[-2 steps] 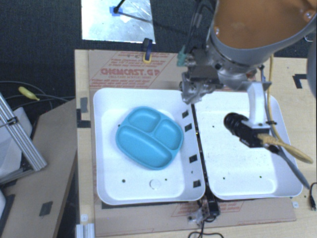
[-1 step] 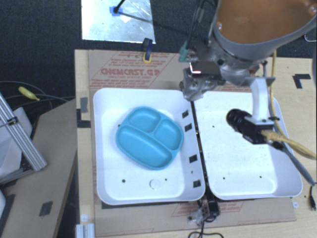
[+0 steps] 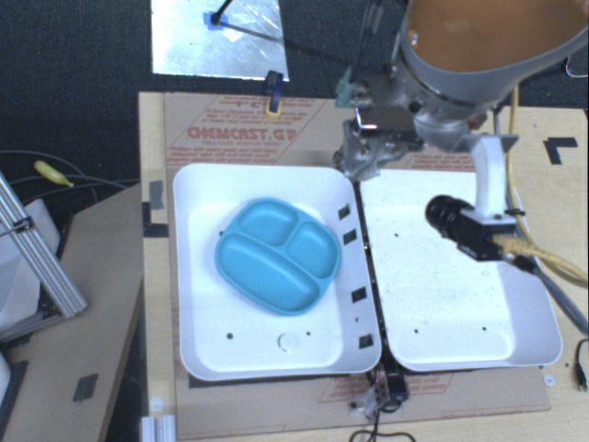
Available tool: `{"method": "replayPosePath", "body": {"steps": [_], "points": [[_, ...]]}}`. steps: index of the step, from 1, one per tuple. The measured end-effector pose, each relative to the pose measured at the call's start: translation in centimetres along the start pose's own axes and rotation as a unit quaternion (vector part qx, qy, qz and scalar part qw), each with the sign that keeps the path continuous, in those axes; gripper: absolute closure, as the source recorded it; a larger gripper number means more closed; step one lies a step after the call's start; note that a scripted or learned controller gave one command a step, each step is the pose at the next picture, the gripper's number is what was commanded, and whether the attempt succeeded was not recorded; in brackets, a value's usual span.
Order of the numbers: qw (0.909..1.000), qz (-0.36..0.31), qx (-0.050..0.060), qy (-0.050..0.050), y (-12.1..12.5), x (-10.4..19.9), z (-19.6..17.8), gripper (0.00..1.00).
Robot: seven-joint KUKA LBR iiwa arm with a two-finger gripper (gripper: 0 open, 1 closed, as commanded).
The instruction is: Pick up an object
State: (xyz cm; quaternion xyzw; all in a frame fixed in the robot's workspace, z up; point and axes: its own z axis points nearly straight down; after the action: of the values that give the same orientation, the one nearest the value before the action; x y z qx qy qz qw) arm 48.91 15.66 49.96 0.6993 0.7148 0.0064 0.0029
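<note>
Blue divided plate (image 3: 277, 255) lying flat in the left white bin (image 3: 207, 339), slightly toward its far side and well apart from the arm. The gripper (image 3: 370, 155) hangs above the far end of the seam between the left bin and the right bin (image 3: 460, 339); whether it is spread or pressed together cannot be told.

Red lettering reading "CHEMCAST GP" is showing on the brown protective sheet (image 3: 241, 127) covering the bench, just left of the gripper (image 3: 365, 159) and beyond the left bin (image 3: 189, 247). Fainter red print elsewhere on it is staying illegible.
</note>
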Motion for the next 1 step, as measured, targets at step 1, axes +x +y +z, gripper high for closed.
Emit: {"method": "replayPosePath", "body": {"steps": [1], "points": [[1.0000,-0.003,-0.001,0.000,0.07,-0.01,-1.10,1.00]]}}
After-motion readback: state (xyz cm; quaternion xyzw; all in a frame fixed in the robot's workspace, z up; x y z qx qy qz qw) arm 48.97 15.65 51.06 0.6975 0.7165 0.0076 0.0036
